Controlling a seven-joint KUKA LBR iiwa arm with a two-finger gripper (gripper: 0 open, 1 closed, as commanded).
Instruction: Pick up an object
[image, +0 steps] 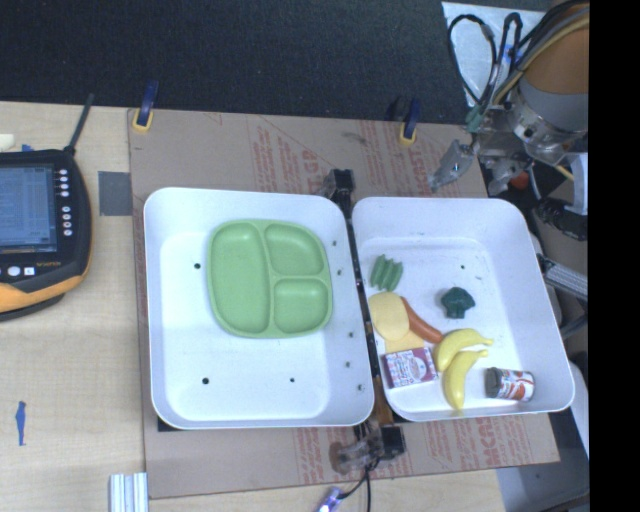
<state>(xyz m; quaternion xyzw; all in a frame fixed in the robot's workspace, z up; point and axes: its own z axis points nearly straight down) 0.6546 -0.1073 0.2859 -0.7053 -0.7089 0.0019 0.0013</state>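
two white bins: the left bin (170, 400) and the right bin (520, 240) at its 3 o'clock. one green plate (268, 277) with three compartments lies in the left bin. the right bin holds six things: one bean pod (386, 272), one broccoli (458, 301), one yellow wedge (388, 318), one sausage (424, 326), one banana (459, 360), one carton (409, 368), and one can (510, 384). one tablet (35, 230) sits at the bins' 9 o'clock. two clamps: one (146, 106), another (408, 118), at 12 o'clock.

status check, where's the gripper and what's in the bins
Gripper above right bin's far edge, holding nothing. Banana, can, broccoli untouched there. Green plate in left bin.
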